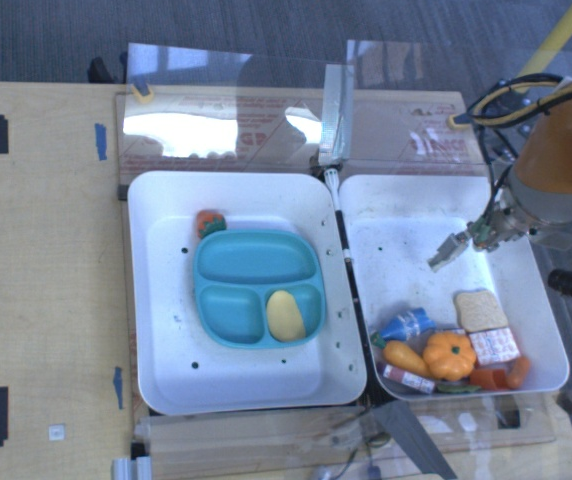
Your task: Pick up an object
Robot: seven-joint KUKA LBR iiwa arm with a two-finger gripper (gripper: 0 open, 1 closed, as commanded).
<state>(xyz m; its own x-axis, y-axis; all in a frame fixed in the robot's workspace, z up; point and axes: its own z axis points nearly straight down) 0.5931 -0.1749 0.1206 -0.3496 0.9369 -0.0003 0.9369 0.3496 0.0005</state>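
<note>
Camera view, from above: the candidates sit heaped in the near corner of the right bin. I note an orange pumpkin, a slice of bread, a pink wafer block, a blue piece and a carrot-like piece, all touching or overlapping. Gripper hangs above the bare middle of that bin, apart from the heap, nothing between the jaws; whether they stand wide or narrow I cannot tell at this slant.

Risks, as I judge them: the heap is tight, so a descent on the pumpkin could catch a neighbour or nudge things against the wall. Bread and wafer lie close to the bin's right wall; a finger could strike the rim there.

Open room: the far half of the right bin is bare. Left bin holds a blue divided tray with a yellow lemon in it and a small orange toy just behind it; the lemon stands alone.
</note>
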